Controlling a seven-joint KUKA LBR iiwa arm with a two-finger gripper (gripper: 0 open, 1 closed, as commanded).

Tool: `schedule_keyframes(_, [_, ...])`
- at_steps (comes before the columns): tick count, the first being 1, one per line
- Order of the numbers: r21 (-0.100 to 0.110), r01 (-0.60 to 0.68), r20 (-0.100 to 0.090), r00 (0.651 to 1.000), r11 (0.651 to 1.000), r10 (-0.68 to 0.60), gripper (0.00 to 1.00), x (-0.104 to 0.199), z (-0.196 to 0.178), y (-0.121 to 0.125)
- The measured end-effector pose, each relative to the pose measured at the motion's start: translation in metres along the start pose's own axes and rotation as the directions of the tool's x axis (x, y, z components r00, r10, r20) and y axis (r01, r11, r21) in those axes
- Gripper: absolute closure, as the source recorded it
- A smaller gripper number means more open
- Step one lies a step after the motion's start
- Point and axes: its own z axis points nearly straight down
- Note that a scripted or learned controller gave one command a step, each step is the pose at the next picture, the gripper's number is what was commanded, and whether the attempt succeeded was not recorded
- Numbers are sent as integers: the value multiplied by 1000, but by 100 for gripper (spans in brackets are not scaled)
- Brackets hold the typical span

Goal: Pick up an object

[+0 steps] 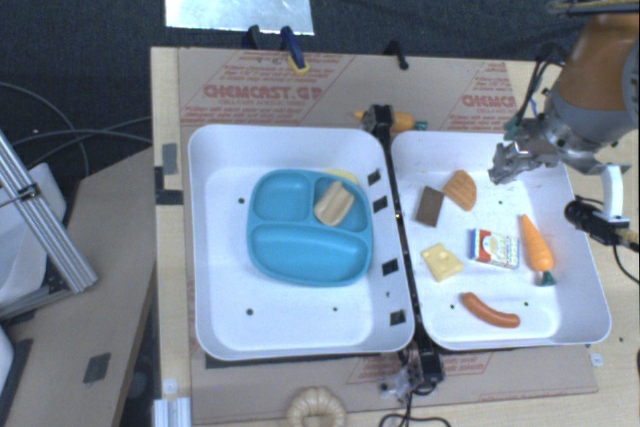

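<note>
Carrot (536, 244) lies lengthwise, leaf end toward the near rim.
Below-right of the gripper (503, 164); I cannot tell its state.

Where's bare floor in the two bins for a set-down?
Left bin: a bare strip all around the blue plate, widest along the near edge and left wall. Right bin: bare at the far left corner beyond the brown block, and the near left corner between cheese and sausage. Crowded mid-bin around the carton and carrot.

Glossy blue plastic tray (300, 250) sits in a smooth white plastic bin (225, 245) over matt brown cardboard (330, 80).
</note>
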Motion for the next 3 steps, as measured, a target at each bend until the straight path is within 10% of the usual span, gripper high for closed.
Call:
schedule_keyframes(1, [2, 1, -1, 1000, 1000, -1, 100, 0, -26, 1])
schedule_keyframes(3, [6, 4, -2, 1000, 1000, -4, 100, 110, -16, -22])
